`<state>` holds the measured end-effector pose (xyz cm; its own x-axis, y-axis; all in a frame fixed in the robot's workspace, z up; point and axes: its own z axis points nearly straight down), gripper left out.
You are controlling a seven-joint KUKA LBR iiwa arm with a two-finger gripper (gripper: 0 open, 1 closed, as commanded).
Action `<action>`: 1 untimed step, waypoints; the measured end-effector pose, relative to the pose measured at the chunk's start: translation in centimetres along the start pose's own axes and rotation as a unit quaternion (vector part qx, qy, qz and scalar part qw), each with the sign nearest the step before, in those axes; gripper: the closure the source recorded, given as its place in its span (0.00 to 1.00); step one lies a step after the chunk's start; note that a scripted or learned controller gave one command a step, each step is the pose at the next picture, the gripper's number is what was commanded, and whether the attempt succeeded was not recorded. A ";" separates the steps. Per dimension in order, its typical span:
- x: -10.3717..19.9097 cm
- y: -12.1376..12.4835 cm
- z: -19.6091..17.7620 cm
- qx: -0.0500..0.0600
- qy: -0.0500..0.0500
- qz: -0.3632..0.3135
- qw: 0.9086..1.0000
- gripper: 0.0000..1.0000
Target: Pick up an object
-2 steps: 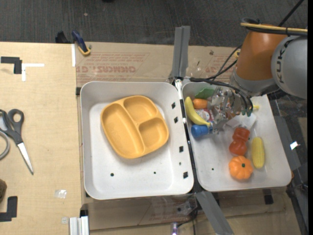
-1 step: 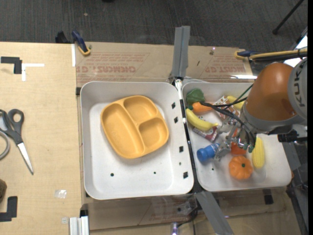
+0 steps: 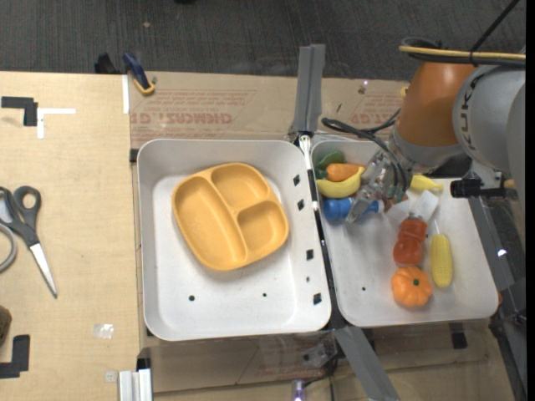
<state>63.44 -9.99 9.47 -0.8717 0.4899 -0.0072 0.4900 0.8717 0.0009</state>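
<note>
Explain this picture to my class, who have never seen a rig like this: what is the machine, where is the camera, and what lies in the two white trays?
One camera looks down at a slant on a bench. The grey arm with an orange band reaches in from the right; its gripper is low over the back left corner of the right bin. Beside it lie a banana, an orange piece, something green and something blue. Whether it holds anything cannot be seen. Further along lie a red toy, a corn cob and a small pumpkin. The left bin holds a yellow divided plate. Scissors lie on the bench.
</note>
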 end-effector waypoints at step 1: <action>2.8 -1.9 0.3 0.001 0.004 0.078 0.997 0.00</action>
<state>60.04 -10.25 9.18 -0.7850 0.6195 0.0006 0.6195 0.7850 -0.0011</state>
